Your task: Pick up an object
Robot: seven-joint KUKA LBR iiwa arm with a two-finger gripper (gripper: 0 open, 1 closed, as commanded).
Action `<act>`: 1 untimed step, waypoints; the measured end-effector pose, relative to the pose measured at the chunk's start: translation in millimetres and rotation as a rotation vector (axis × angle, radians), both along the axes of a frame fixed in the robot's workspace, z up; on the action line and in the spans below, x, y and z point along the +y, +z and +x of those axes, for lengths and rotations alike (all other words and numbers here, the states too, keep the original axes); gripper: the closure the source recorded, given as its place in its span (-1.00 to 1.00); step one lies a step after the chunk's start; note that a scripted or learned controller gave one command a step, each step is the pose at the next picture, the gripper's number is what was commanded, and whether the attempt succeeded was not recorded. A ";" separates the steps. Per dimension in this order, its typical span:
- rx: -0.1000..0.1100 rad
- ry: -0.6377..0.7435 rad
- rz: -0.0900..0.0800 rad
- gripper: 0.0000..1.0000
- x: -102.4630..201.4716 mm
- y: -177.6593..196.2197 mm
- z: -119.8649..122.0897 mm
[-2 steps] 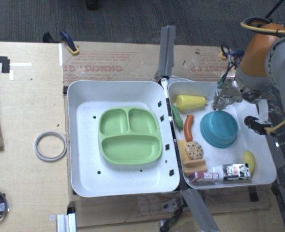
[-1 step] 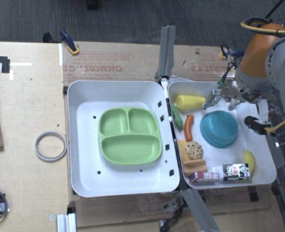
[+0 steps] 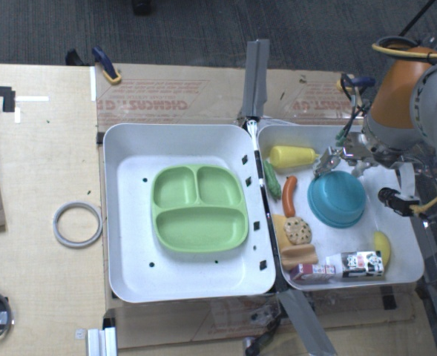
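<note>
Gripper [image 3: 339,162] above bin, touching blue bowl [image 3: 338,199]

Left bin [image 3: 122,199]: green divided tray [image 3: 199,208] occupies the centre, with bare floor around it. Right bin [image 3: 403,273]: crowded, blue bowl [image 3: 337,198] mid-bin, food items packed along its left wall and front edge.

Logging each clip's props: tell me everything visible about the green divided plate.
The green divided plate is pale green, looks like matte plastic, with rounded corners and three compartments: two small ones on the far side, one wide one nearer the camera. All three hold nothing. It lies flat, right side up, near the middle of the left white bin, resting on the bin's floor and touching nothing else.
</note>
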State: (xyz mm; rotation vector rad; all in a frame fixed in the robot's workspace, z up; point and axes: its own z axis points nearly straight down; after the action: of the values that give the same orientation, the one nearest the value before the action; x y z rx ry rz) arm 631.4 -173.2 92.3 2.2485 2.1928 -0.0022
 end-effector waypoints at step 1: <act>0.000 -0.038 0.000 -1.00 10.9 -0.2 -18.3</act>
State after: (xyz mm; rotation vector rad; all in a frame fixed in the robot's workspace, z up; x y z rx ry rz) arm 613.1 -162.4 92.1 2.2894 2.1502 -0.0022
